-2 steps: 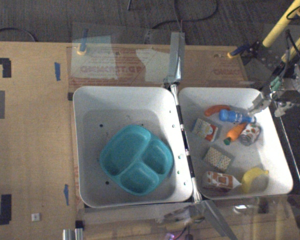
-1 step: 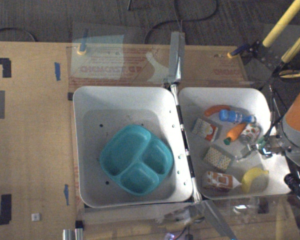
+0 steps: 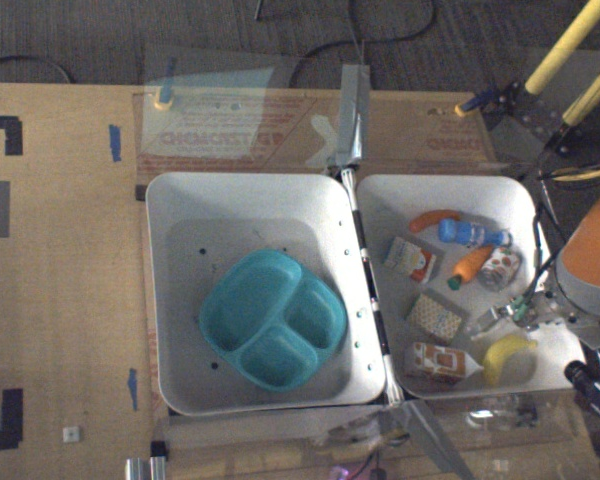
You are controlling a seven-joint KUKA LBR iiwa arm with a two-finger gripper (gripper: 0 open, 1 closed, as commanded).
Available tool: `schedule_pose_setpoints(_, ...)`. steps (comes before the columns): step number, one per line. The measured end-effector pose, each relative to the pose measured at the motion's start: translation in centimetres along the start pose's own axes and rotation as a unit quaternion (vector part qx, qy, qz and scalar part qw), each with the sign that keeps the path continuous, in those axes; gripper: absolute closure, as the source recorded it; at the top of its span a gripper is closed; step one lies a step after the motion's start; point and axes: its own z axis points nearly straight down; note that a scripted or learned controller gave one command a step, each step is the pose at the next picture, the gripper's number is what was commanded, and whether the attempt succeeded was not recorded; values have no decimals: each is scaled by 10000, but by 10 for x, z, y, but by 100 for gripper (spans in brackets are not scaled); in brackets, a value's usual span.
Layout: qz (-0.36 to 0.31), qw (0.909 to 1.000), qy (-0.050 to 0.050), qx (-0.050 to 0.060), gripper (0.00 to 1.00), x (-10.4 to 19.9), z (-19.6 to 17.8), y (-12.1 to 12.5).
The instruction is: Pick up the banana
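Lying near the right bin's [image 3: 460, 190] front-right corner, the banana [image 3: 506, 354] runs left-right, tip pointing right. The gripper [image 3: 510, 313] hovers just above; jaw state unclear.

arm [image 3: 592, 253]: cut off at right edge | fingers [image 3: 500, 316]: blurred, state unclear, perhaps above banana [image 3: 506, 355]

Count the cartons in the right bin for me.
3: one carton at the upper left, a checked one mid-bin, and one at the front beside the banana. The arm may hide more at the right edge.
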Motion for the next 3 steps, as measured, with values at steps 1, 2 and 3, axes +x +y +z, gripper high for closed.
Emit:
schedule_pose_setpoints(1,40,10000,-45,-30,100,-5,-11,0)
schedule_pose_setpoints(2,39,10000,-44,-29,0,-5,-11,0)
schedule_pose_setpoints(3,-358,9994,20,25,0,-17,-15,17)
